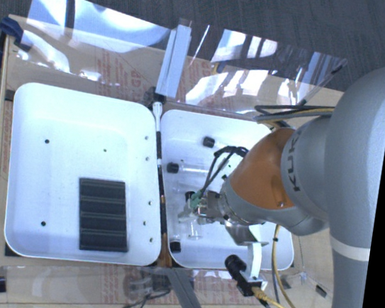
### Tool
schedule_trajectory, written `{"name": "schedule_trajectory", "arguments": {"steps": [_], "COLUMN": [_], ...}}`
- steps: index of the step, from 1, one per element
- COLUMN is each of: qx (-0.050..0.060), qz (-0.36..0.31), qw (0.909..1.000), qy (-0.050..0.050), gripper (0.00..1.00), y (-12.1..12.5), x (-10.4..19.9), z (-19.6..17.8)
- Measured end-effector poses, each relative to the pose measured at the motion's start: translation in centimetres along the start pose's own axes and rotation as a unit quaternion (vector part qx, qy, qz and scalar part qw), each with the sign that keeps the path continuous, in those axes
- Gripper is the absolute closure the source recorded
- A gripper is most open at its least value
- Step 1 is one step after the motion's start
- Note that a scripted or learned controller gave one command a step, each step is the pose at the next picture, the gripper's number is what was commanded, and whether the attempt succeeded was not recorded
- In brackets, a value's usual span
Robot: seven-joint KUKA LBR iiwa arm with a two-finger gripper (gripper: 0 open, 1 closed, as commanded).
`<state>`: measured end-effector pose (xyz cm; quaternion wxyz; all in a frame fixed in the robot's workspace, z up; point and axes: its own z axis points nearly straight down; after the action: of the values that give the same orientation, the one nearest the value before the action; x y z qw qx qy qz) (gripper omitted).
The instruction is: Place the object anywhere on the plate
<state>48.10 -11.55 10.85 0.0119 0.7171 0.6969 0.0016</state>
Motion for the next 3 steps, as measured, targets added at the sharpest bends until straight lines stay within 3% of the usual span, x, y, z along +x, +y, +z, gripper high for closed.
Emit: {"name": "schedule_trajectory", "arguments": {"steps": [1,2,3], "qx": [0.0,0.008,0.013], "qz": [0.091,0.103,0.219], "qw": [0.9959,0.9946,0.9755], "qy": [-0.006,-0.001,0.005], "gripper": [1.0,1.0,1.0], "y": [7.2,17.5,15.4], "x": [0.8,0.8,8.4], "z": [1.0,1.5,-8.2]}}
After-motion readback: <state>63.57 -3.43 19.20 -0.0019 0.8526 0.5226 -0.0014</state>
